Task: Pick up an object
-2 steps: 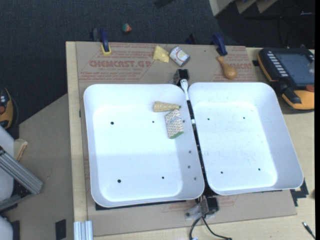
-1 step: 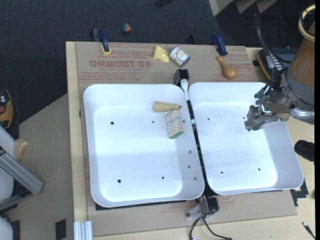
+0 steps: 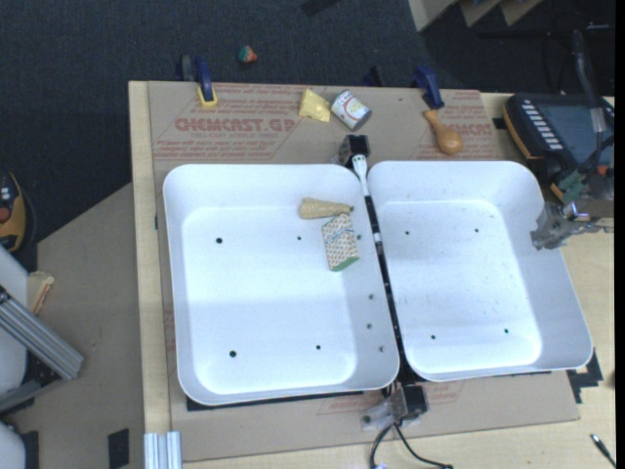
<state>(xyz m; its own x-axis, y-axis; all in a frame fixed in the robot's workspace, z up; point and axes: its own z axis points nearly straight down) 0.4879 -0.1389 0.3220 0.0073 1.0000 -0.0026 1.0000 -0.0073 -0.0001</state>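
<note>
Right at the near edge, a black clip [image 3: 411,399] pins the two bins together, with a cable [image 3: 395,438] trailing off the worktop [image 3: 254,423]. Moving up, there's the left bin [image 3: 283,387] and the right bin [image 3: 488,364], side by side and sharing a rim down the middle.

Further in are the candidates. A small patterned packet [image 3: 339,241] lies in the far right part of the left bin, close to the shared rim, with its long axis running roughly near to far. Just beyond it a tan cone [image 3: 324,208] lies crosswise. The two are touching or very nearly; I can't separate them.

About level with the packet, the gripper [image 3: 549,231] sits over at the right bin's outer rim. I cannot tell whether it is open or closed: it is small, grey and partly cut off by clutter behind it. Nothing shows in its grasp.

The move turns on this, by my reckoning: both things lie to the view's left of the gripper, across the whole right bin and over the shared rim. The packet looks like the plainer target.

Beyond the bins, on the worktop's far strip, lie a yellow wedge [image 3: 314,106], a small can [image 3: 351,109] and a wooden knob [image 3: 445,137], all outside either bin.
</note>
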